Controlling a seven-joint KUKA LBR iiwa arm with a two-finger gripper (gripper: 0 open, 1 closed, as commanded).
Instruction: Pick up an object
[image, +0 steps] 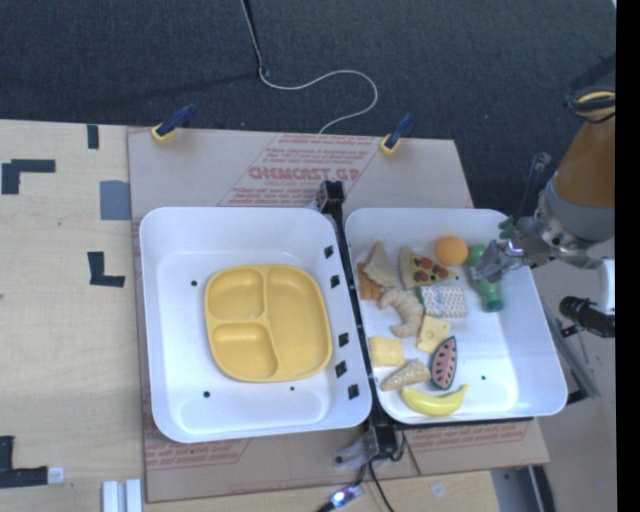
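The bench top is pale wood-grain board (60, 330) with dark tape marks on its left part. A brown printed cardboard sheet (300, 175) lies on it, held at the back edge by two blue-and-yellow clamps (175, 122). Beyond the bench the floor is dark carpet (130, 55), crossed by a thin white cable (330, 85).

Two shallow white plastic bins sit side by side on the cardboard, touching along a black-clipped join. The left bin (165, 300) holds a yellow three-compartment plastic tray (268, 322), lying flat.

The right bin (520, 365) holds assorted toy food: an orange ball (451, 250), a pizza slice (420, 267), a watermelon wedge (443, 362), a yellow banana (433, 401) at the front wall, and a green bottle-shaped item (488, 290) near the far right side.

The grey two-finger gripper (492, 262) is over the right bin's far right corner, just above the green item. Whether it is wide, narrow or gripping cannot be told.
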